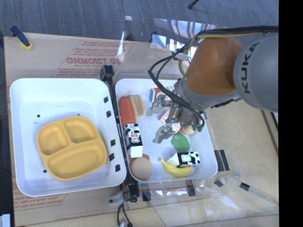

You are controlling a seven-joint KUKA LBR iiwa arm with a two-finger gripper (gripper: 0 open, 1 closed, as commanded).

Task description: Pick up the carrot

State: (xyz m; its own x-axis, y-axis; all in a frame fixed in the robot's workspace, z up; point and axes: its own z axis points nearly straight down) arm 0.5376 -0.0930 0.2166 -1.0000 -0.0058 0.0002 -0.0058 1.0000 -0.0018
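The carrot (126,111), a long orange-red piece, lies lengthwise along the left wall of the right bin (208,148), next to a tan bread slice (137,104). My gripper (158,122) hangs over the middle of that bin, to the right of the carrot and apart from it. It is open. Its two grey fingertips (155,109) are spread, with only white bin floor between them. The arm's orange band and grey wrist cover the bin's upper right part.
The right bin also holds a cow-patterned carton (134,137), an egg (141,168), a banana (176,169), a second cow-patterned box (188,158), a green piece (180,141) and a blue-red item (156,93). A yellow divided plate (71,147) lies in the left bin (28,93).
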